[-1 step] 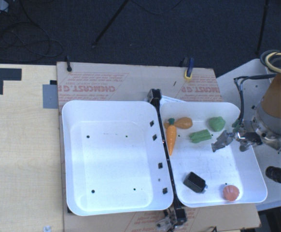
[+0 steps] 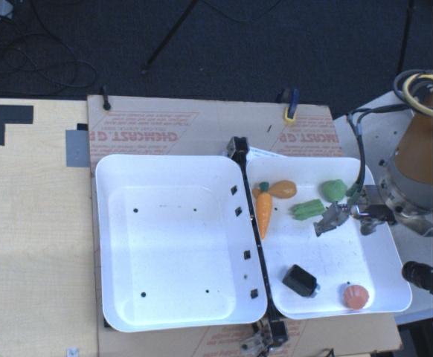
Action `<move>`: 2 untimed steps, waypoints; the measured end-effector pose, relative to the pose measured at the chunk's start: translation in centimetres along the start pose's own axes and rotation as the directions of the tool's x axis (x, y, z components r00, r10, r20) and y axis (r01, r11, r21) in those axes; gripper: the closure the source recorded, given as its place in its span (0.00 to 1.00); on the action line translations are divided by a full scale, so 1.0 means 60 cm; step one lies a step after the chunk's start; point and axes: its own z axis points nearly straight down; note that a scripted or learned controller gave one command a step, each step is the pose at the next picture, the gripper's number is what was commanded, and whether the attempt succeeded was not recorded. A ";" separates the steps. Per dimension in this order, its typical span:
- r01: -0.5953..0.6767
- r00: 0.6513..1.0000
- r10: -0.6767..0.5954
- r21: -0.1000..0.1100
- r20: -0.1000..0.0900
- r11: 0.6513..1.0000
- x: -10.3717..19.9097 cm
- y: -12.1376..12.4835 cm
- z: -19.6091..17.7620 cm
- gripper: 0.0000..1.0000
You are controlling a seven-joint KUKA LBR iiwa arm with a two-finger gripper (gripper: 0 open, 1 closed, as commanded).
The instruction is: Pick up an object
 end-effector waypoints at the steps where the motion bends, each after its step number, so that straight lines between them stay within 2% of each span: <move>1: 0.000 1.000 0.000 0.003 0.000 1.000 0.077 0.002 0.017 0.00; 2: -0.001 1.000 0.001 -0.012 0.006 1.000 -0.001 0.169 -0.114 0.00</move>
